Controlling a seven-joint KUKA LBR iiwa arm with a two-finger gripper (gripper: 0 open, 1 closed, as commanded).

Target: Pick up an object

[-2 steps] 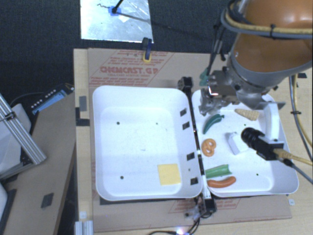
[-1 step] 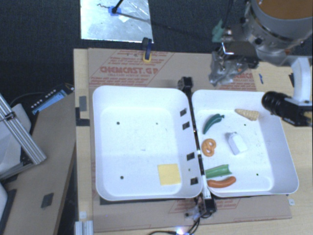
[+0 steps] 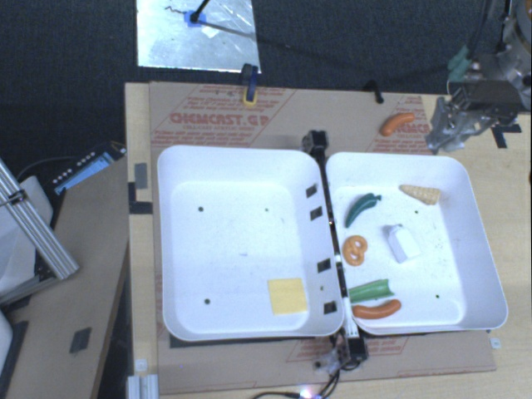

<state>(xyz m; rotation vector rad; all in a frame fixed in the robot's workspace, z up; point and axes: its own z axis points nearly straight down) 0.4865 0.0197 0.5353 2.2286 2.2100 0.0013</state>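
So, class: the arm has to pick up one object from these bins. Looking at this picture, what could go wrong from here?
1. The green pod and orange sausage lie close together by the right bin's front wall, so a grab could catch both or hit the rim.
2. The yellow square looks flat; fingers may slide over it.
3. The gripper sits outside the bins near a stray sausage and could nudge it.

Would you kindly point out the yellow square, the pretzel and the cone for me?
yellow square (image 3: pixel 287 296), camera view, on the middle of its flat face.
pretzel (image 3: pixel 355 250), camera view, on its centre, where the loops cross.
cone (image 3: pixel 421 194), camera view, on the middle of its tapered body.
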